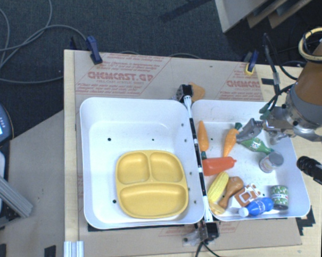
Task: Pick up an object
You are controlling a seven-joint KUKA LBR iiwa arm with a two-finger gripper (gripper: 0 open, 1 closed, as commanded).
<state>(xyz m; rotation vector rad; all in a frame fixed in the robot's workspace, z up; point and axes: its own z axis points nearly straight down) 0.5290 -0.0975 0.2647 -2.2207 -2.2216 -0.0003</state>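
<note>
Near edge, right bin [301, 208]: blue bottle [259, 206] lying flat, green can [279, 195] beside it, corn cob [218, 187] touching a brown drumstick-shaped piece [233, 188]. Left bin [96, 149] holds a yellow divided plate [150, 183]. Mid right bin: red pepper-like piece [219, 164]; above it two carrots [203, 137] [230, 141] well apart. Grey round item [267, 164] near the right wall. Far side: gripper [266, 130] low over the right bin, fingers spread, a green packet [254, 144] just beneath and beside them; not clear whether it is touched, nothing seen gripped
</note>
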